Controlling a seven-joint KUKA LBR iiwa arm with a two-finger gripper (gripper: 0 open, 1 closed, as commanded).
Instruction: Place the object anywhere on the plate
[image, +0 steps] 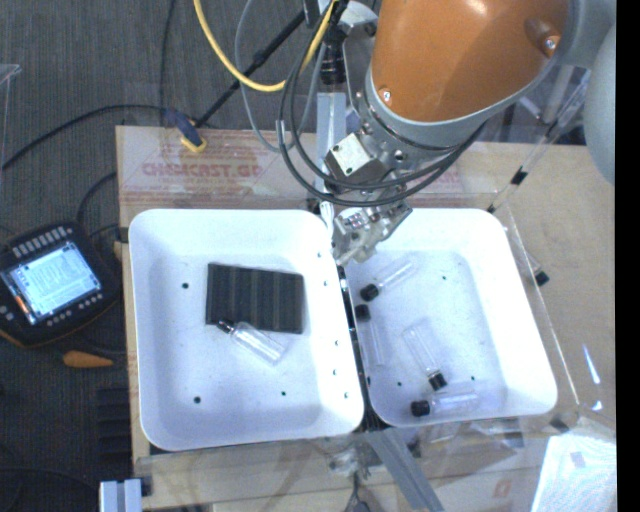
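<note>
In the right bin (520, 300), nearest the lower rim, a clear vial (445, 405) with a black cap lies flat, and just above it a second vial (422, 352) stands at a slant. Farther up, a third vial (388, 277) lies just below the claw (352, 240). In the left bin (160, 400), a capped vial (253, 340) rests on the lower edge of the dark ribbed plate (255, 298), well apart from the claw, to its lower left. The claw hangs over the divide between the bins, at their far rim; whether it is wide or narrow I cannot tell.
</note>
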